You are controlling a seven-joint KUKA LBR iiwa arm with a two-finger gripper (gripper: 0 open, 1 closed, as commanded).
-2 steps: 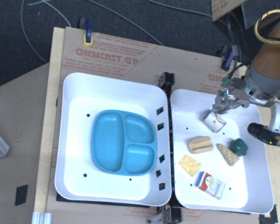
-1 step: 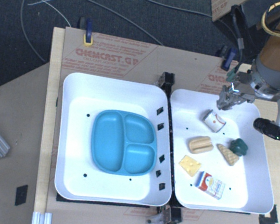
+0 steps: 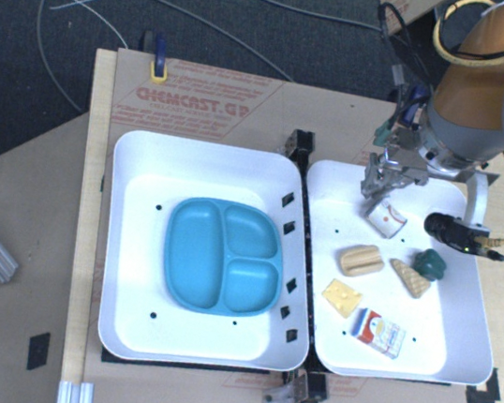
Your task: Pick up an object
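A fixed camera looks down at a slant on a desk (image 3: 203, 93) carrying two shallow white bins side by side. At the left of the frame, the left bin (image 3: 125, 223) holds a blue divided plate (image 3: 222, 256) lying flat near its centre. At the right of the frame, the right bin (image 3: 469, 325) holds the loose objects: a yellow cheese wedge (image 3: 342, 297) near the bin's left wall, a tan bread roll (image 3: 360, 260) just above it, a small red, white and blue packet (image 3: 377, 332) toward the lower edge, a pale cone-shaped piece (image 3: 411, 277) touching a dark green object (image 3: 430, 264), and a small white cylinder (image 3: 387, 217) with a red mark in the upper part of the bin. The gripper (image 3: 383, 190) hangs just above that white cylinder; whether its fingers are apart or together cannot be told, and nothing is seen held between them. The likely risks: the cylinder lies tilted and could roll or skid away as the fingers close, or the fingers could close off-centre and pinch only its rim, letting it drop on lifting.
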